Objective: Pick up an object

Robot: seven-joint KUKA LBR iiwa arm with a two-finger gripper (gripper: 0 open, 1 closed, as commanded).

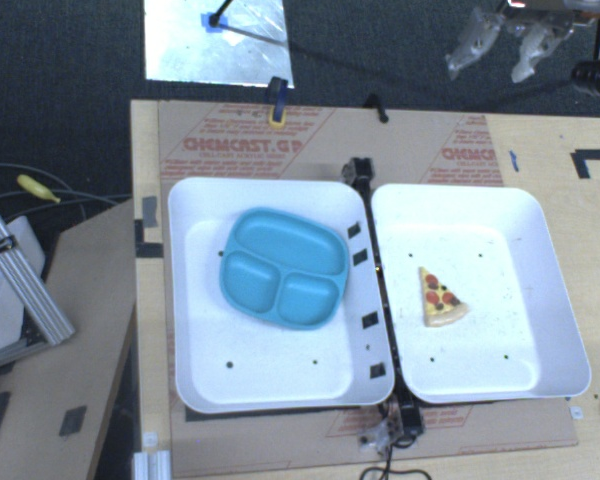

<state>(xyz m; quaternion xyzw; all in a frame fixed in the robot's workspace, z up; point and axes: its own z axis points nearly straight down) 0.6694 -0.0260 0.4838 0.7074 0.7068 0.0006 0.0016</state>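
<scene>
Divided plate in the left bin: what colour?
Light blue plastic divided plate, plain, no pattern. Clearest in the camera view.

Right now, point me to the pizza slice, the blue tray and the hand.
pizza slice (pixel 440 298): camera view, middle of the topping, right bin.
blue tray (pixel 283 268): camera view, divider between its compartments, left bin.
hand (pixel 502 56): camera view, between its fingertips, above the bench's far edge.

Robotics lab bench: two white bins (pixel 480 378) clamped on a printed board (pixel 250 143), aluminium framing (pixel 15 278) at 9 o'clock, cables (pixel 70 200) trailing over dark carpet (pixel 60 58).
</scene>
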